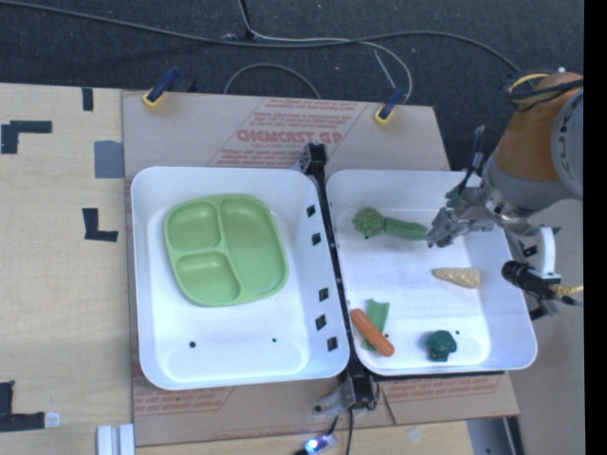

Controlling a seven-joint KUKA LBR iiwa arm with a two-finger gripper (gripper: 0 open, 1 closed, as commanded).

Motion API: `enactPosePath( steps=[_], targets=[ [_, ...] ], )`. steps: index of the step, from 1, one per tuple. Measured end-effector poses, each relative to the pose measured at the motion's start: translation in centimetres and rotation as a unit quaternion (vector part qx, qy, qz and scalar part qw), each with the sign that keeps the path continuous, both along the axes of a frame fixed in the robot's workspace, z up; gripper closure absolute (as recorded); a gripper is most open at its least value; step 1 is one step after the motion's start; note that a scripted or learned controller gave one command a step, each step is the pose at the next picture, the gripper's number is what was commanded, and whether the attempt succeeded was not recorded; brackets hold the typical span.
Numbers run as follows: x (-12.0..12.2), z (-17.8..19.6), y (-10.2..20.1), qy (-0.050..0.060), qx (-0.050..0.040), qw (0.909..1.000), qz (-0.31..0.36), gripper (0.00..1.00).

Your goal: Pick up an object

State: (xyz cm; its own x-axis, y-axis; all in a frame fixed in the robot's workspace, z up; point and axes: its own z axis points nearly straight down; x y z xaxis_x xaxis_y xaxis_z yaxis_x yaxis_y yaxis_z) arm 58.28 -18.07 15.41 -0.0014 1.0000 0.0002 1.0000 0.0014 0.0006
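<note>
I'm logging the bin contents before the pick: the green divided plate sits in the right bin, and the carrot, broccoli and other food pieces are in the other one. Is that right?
Not quite. The camera view shows the green divided plate in the left bin; the carrot, broccoli and other food pieces lie in the right bin.

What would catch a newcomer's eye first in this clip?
Probably the green divided plate lying in the left bin. Next, the toy food scattered in the right bin: a broccoli stalk, a carrot, a tan piece and a dark green lump. The gripper hangs by the broccoli stalk's right end.
</note>
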Motion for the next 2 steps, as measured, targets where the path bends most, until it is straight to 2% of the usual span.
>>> enactPosePath(
  steps=[1, 2],
  targets=[
    [0.5, 5.1, -0.9, 0.000, -0.0003, 1.0000, 0.000, 1.00],
    [0.6, 7.0, -0.8, 0.001, 0.0003, 1.0000, 0.000, 1.00]
  ],
)
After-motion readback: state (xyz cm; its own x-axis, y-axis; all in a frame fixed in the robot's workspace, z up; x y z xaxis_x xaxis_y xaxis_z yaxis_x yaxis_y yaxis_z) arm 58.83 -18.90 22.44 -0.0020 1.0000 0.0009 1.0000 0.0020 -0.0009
